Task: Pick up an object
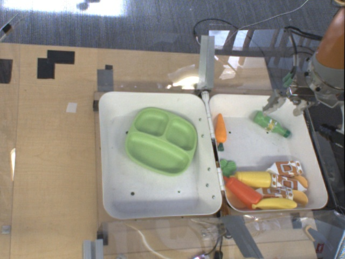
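Grey metal fingers of the gripper (285, 106) hang spread wide at the upper right of the frame, one tip at approx the far rim of the right bin (318, 169), the other nearer the right rim. Nothing sits between them. The green bottle (271, 124) lies on its side just below and between the tips, near but apart from them, in the upper part of the right bin, slanting down toward the right.

The arm (330, 53) is cut off by the right edge of the frame; only the orange band and some grey wrist show, w/ cables beside it. Gripper body is blurred, so finger detail is hard to read.

Counts, right bin: 1 green bottle; 1 carrot (220, 128) lying against the left wall; 1 small green piece (228, 168) at the left wall lower down, shape unclear; 1 red piece (242, 192) below it; 2 yellow pieces, the upper one (254, 178) and the lower one (276, 203) at the near rim; 1 patterned brown-and-white item (284, 177) at lower right, partly overlapping the yellow pieces, exact nature hard to tell. These lower items are packed together, touching.

Left bin (116, 193): 1 green plate (161, 140) w/ 3 compartments, lying near the centre, tilted slightly.

2 white bins total, side by side, sharing a centre divide. Wooden bench (48, 161) fills the left of the frame.
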You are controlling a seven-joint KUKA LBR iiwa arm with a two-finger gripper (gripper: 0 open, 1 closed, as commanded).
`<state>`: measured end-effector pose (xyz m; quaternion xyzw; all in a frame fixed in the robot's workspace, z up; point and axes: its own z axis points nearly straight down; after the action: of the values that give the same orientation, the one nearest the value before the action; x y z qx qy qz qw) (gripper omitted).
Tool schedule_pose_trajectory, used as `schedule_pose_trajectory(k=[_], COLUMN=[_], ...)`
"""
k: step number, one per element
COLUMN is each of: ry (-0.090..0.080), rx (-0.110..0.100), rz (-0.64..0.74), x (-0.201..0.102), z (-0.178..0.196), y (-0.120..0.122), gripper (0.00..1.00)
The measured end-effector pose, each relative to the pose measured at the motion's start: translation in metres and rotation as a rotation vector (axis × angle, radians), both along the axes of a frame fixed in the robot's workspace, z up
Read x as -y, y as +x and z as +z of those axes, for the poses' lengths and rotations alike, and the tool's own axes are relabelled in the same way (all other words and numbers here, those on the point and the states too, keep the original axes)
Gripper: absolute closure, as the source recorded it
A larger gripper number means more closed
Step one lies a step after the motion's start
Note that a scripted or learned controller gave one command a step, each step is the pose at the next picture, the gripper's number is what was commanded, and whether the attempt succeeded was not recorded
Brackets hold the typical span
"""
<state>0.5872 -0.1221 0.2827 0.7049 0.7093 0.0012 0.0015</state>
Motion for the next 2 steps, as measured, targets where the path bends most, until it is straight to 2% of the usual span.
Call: schedule_pose_trajectory(k=[1,2], ry=[-0.001,-0.002], rx=[-0.001,0.006], rz=[0.103,0.047], x=[0.038,0.049], z=[-0.088,-0.194], y=[0.051,0.084], gripper=[0.0,0.0])
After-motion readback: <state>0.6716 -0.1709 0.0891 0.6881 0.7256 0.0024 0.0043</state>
